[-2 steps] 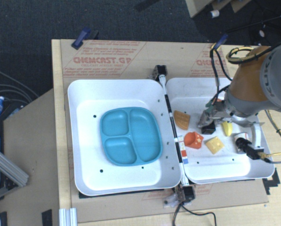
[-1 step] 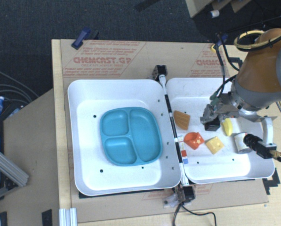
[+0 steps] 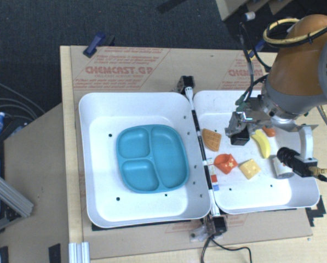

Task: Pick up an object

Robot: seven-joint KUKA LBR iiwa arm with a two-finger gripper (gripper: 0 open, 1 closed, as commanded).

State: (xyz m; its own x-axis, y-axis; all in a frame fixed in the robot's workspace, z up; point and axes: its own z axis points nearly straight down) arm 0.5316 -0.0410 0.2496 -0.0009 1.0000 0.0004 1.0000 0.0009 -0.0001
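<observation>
Here the pincer (image 3: 239, 131), grip unreadable, hangs mid right bin (image 3: 273, 195) between tan piece (image 3: 211, 139) and banana (image 3: 261, 144).

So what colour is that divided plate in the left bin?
The divided plastic plate is turquoise blue, in the camera view.

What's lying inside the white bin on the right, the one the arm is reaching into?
A banana, a tan toast-like piece, a red piece and a yellow block. An orange bit peeks out beside the arm, which covers the right bin at its far corner.
</observation>
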